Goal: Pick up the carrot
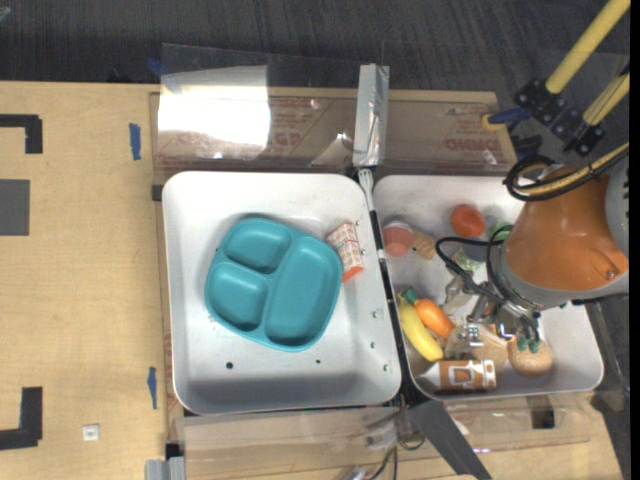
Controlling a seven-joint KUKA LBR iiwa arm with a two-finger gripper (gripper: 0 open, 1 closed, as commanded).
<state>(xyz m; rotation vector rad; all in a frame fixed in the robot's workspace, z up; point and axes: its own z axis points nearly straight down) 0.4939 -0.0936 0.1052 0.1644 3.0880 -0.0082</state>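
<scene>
I see the carrot (433, 316) lying in the right bin (585, 363), touching the banana (418, 332), not yet lifted. My end effector (487, 313) hovers just beside the carrot; I cannot tell its state. The grasp remains.

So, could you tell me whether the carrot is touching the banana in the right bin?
Touching. The camera view shows the carrot lying against the banana, its orange body overlapping the banana's upper edge with no white bin floor visible between them.
</scene>
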